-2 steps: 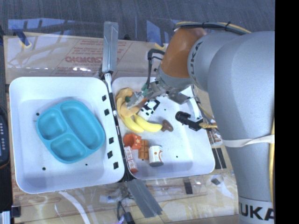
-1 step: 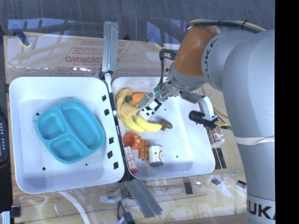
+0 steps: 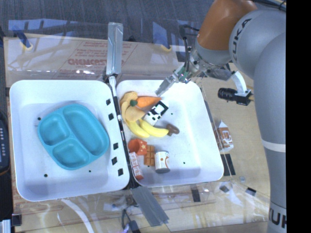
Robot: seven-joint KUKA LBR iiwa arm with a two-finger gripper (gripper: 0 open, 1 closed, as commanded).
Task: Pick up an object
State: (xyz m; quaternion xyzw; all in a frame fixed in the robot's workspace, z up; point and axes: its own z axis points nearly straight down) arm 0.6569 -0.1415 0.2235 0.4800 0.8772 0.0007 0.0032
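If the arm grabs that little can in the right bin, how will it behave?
The can seems to lie on its side, so a nudge would probably roll it. Its smooth round wall may slip between fingers. It looks small and likely light, and touches the brown block, which might shift too.

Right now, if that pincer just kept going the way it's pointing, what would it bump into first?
The pincer points down and to the left, toward the right bin's pile. First in that line looks like the toy carrot, lying on the bananas. Depth is hard to judge from above, so it might graze the black-and-white checkered tag instead.
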